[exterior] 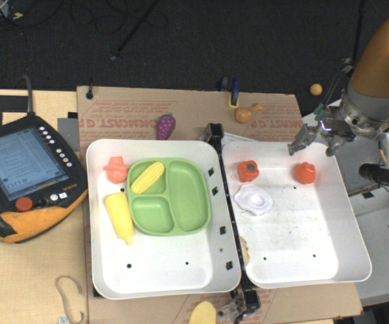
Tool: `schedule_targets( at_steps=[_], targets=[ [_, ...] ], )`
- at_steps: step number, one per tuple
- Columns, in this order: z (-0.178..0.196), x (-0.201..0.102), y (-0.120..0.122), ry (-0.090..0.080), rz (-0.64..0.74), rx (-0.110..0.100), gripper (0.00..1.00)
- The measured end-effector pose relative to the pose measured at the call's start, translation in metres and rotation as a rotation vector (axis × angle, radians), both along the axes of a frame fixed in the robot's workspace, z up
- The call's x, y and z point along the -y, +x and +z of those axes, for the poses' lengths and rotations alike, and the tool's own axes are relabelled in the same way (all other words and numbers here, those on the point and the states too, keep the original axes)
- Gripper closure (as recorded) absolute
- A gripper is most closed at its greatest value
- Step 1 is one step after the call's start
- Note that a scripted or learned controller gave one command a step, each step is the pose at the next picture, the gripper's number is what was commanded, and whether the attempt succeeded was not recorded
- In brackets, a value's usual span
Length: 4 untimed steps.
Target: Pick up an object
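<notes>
My gripper (314,145) hangs over the far right corner of the right bin (329,255), its two dark fingers spread open with nothing between them. Just in front of it a red tomato-like toy (305,173) lies on the bin floor. A second red toy with a green top (248,171) sits at the bin's far left. A white fried-egg toy (253,200) lies beside it, nearer the camera. In the left bin (154,268) are a green divided plate (169,196) bearing a corn cob (147,177), a yellow bottle (120,216) and a pink toy (116,169).
Behind the bins on the cardboard lie purple grapes (166,125), an orange pear-like toy (247,113) and a small orange ball (315,88). A teach pendant (25,174) rests at the left. A yellow toy (203,312) lies in front of the bins.
</notes>
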<state>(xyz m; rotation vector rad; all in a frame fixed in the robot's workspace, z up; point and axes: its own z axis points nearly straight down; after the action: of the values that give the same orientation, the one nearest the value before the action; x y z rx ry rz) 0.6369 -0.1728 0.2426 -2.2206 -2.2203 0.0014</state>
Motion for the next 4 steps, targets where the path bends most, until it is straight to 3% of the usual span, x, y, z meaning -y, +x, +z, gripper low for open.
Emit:
schedule_targets(
  at_steps=[3, 4],
  targets=[
    [-0.157, -0.017, 0.009, 0.001, 0.004, -0.004, 0.00],
    [-0.143, -0.017, 0.011, 0.001, 0.004, 0.001, 1.00]
  ],
)
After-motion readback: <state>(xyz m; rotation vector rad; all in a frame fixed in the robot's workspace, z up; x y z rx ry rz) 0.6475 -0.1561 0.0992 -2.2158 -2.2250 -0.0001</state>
